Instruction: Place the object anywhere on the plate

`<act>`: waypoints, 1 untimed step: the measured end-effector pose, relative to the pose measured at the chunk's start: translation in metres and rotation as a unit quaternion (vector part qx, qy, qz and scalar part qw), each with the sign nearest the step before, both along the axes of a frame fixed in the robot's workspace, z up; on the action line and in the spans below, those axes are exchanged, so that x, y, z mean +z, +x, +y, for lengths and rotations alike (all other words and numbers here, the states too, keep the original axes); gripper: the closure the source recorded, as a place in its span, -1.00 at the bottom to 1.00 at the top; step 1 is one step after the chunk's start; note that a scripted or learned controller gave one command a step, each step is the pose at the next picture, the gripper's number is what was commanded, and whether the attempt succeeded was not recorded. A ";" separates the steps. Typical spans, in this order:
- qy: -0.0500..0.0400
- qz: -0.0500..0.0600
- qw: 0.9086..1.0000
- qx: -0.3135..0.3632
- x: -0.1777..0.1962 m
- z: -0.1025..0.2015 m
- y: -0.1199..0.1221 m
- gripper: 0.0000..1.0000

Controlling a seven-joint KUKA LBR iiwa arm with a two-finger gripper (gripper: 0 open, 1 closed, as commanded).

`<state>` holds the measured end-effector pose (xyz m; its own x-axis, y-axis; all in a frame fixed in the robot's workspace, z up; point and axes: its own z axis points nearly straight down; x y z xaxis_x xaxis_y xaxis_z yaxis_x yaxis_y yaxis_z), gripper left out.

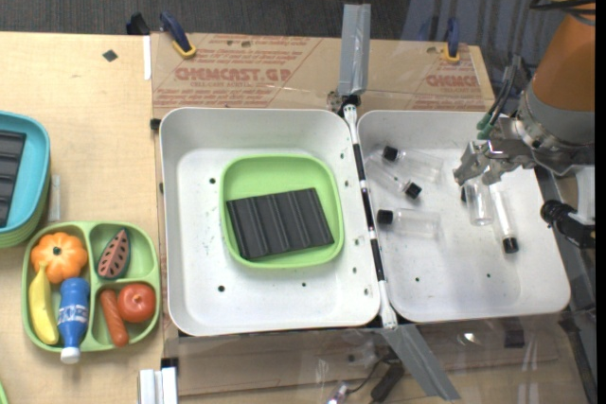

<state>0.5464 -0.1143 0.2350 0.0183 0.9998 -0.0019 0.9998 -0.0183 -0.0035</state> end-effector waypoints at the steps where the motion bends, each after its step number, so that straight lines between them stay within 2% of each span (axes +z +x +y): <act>1: 0.000 0.000 1.000 0.000 0.000 0.000 0.000 -1.00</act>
